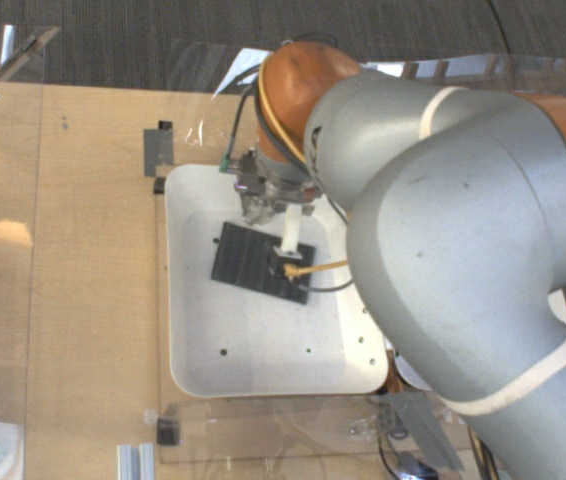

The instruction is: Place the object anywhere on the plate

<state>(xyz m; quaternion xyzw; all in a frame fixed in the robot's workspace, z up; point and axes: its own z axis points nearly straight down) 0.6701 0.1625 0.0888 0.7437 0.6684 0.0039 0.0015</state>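
My gripper [259, 206] hangs over the far part of the left white bin [263, 358], seen from above under the orange wrist band [293, 88]. A flat black rectangular thing [243, 255] with a ribbed top lies in the bin just in front of and below the gripper, tilted a little. Its right end is covered by the wrist's own parts. I cannot tell whether the gripper touches it. The grey arm [463, 248] hides what lies to the right.
The bin's near half is bare white floor with a few small dark dots. A small dark bracket [158, 150] stands on the wooden bench [73, 268] beyond the bin's far left corner. A clear plastic sheet lies along the bench's left side.
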